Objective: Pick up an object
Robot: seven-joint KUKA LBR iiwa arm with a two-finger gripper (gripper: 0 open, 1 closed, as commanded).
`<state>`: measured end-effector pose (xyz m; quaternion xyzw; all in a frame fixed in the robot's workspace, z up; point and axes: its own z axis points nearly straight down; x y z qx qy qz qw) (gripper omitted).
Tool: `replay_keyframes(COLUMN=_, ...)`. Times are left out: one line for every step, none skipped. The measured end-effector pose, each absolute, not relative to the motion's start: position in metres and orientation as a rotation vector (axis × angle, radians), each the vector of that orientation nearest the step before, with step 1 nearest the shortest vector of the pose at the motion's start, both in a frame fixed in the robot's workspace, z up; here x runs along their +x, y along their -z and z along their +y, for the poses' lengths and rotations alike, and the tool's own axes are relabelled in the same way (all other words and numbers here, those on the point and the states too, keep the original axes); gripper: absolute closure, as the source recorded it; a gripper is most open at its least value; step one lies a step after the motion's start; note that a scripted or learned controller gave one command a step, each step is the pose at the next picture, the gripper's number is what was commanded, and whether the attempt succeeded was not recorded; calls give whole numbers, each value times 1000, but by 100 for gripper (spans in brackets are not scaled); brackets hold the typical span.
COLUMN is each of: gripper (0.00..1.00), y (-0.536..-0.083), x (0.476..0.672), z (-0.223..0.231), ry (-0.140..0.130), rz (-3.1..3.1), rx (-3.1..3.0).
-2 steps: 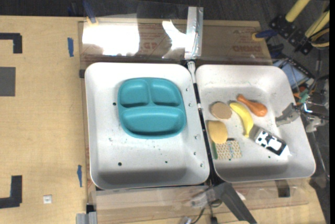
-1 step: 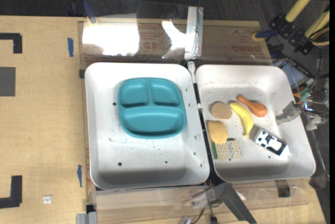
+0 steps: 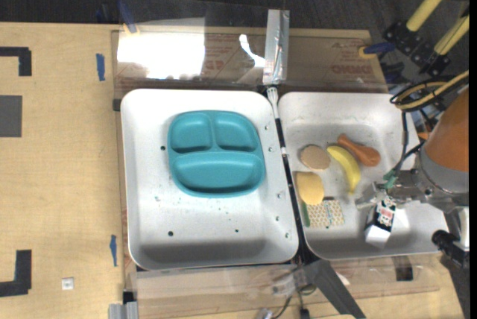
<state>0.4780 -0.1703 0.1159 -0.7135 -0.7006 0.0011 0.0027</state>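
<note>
Over the right bin (image 3: pixel 350 105), the gripper (image 3: pixel 381 194) hangs just above a small white carton (image 3: pixel 381 223), its grasp impossible to judge, so this looks like the approach; next comes descending and closing squarely.

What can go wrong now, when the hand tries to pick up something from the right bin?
1. The banana, carrot and round cookie lie close together, so the hand may bump a neighbour.
2. The small carton sits near the bin wall, and the hand may knock it over.
</note>
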Motion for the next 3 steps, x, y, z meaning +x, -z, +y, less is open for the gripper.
replay_keyframes(gripper=0, y=-94, x=485, z=-162, ry=9, rz=-2321, rx=-2153)
replay_keyframes(gripper=100, y=-104, x=486, z=-161, ry=12, rz=-2324, rx=-2154)
replay_keyframes(gripper=100, y=-204, x=502, z=-84, ry=7, rz=-2466, rx=-1953)
